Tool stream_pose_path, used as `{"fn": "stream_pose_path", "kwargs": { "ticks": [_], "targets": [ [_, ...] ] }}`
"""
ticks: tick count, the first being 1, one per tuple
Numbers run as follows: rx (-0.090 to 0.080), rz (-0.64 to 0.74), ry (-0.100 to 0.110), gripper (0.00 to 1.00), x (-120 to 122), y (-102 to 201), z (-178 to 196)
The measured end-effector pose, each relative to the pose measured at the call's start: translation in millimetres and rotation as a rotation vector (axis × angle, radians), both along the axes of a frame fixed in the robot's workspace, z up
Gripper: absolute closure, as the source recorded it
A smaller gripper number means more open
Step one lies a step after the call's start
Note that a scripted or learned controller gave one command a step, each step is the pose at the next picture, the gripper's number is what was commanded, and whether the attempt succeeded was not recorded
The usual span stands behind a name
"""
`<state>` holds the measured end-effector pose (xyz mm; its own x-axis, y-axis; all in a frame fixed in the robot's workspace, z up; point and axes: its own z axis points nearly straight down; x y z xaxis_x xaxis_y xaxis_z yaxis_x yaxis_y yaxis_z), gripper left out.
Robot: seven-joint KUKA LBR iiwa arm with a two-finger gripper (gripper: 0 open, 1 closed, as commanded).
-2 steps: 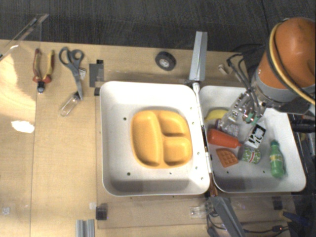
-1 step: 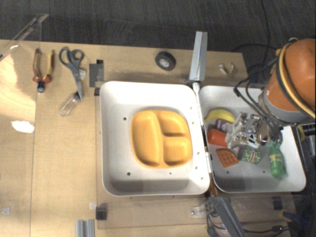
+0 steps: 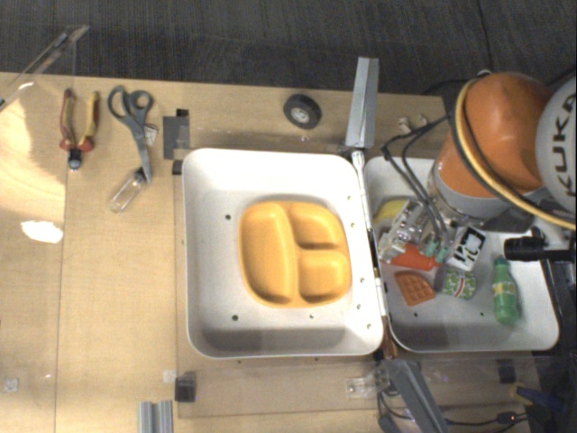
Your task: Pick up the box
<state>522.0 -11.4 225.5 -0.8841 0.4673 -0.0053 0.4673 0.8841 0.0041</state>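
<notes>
Where the claw (image 3: 416, 233) was lowered into the right bin (image 3: 532, 336), its grip could not be told; the box was not distinguishable among cluttered items.

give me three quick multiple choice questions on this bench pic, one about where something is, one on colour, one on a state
1. Where does the yellow tray lie?
A. in the left bin
B. in the right bin
C. on the bare bench

2. What colour is the bottle in the right bin?
A. blue
B. green
C. white

3. How does the bottle lie?
A. on its side on the bin floor
B. clamped in the end effector
C. propped on the scissors

Answers:
1. A, the yellow tray sits in the middle of the left bin.
2. B, the bottle is green, near the far side of the right bin.
3. A, it lies flat, apart from the end effector and far from the scissors.
</notes>
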Motion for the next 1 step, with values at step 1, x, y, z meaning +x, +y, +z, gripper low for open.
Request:
{"fn": "stream_pose_path", "kwargs": {
  "ticks": [1],
  "targets": [
    [0.000,-0.016,-0.005,1.00,125.4,18.4,104.2]
  ]
}}
